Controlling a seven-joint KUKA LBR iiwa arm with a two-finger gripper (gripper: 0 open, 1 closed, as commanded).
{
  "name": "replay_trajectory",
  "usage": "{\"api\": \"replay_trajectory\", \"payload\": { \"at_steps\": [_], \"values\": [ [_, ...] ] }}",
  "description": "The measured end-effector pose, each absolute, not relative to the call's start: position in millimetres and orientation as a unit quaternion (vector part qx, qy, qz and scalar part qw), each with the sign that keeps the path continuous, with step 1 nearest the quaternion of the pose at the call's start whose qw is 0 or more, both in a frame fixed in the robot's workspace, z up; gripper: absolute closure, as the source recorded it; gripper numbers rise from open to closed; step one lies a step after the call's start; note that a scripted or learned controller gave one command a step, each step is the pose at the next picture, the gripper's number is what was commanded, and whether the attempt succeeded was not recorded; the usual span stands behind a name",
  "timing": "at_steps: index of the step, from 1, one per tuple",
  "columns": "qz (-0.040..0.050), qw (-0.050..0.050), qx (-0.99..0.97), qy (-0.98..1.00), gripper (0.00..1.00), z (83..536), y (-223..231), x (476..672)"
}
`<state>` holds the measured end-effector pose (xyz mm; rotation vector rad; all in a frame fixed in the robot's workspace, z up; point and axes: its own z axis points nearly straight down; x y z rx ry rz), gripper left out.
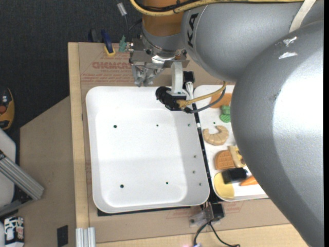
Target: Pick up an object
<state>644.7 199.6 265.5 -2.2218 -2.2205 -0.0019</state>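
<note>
Claw (145,76) hangs above the left bin's (103,138) far rim, its spread impossible to tell. Croissant (216,134) sits off to its right; reaching comes next.

Dark grey floor (41,35) around a tan cardboard-covered bench (82,138), red lettering (110,65) printed near its far edge. Aluminium extrusion rail (20,176) lying at a slant off the bench's left side. Small blue and yellow clamp (108,42) at the far edge. Black cable (216,235) trailing off the near edge. Even overhead light, soft shadows
</note>
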Motion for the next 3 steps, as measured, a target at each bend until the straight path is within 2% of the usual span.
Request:
{"api": "replay_trajectory", "payload": {
  "at_steps": [1,2,3],
  "values": [
    [-0.0016,-0.001,-0.706,-0.708,1.0,252.9,225.2,667.5],
    [0.0043,0.003,-0.708,-0.707,1.0,195.8,224.2,613.0],
    [-0.0013,0.0,-0.707,-0.707,1.0,244.6,224.5,599.1]
  ]
}}
